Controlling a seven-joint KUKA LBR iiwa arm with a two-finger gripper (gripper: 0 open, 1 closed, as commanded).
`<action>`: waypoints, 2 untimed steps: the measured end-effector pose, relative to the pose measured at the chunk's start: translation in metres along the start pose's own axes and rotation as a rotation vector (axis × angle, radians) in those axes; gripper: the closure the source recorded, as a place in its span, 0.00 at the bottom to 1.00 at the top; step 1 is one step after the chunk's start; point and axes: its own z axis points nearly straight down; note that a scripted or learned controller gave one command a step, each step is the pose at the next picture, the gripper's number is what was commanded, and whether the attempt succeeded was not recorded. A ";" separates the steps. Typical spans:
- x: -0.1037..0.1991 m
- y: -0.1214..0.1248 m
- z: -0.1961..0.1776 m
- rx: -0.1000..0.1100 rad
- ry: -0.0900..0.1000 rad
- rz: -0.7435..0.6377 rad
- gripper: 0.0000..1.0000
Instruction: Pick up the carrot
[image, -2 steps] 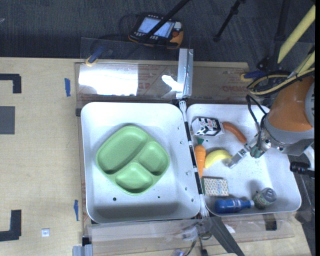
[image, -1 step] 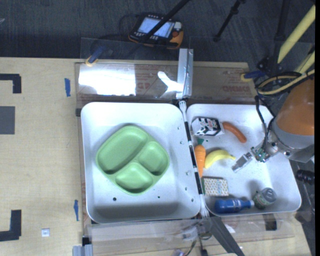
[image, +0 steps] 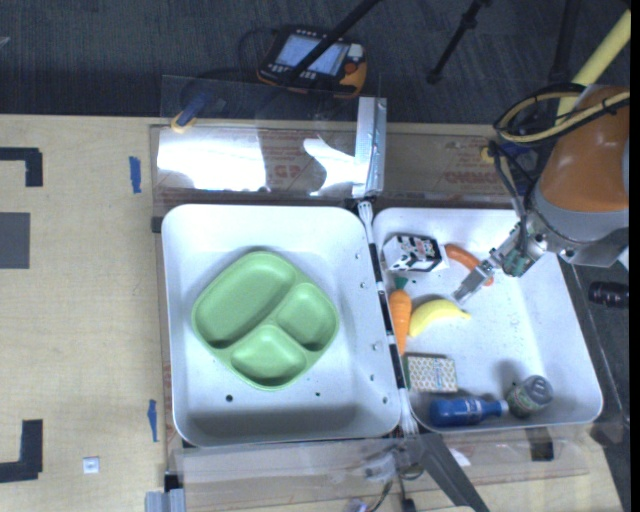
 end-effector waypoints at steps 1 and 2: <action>-0.014 0.038 0.078 0.001 0.002 -0.220 0.00; 0.035 0.075 -0.010 -0.002 0.000 -0.398 0.00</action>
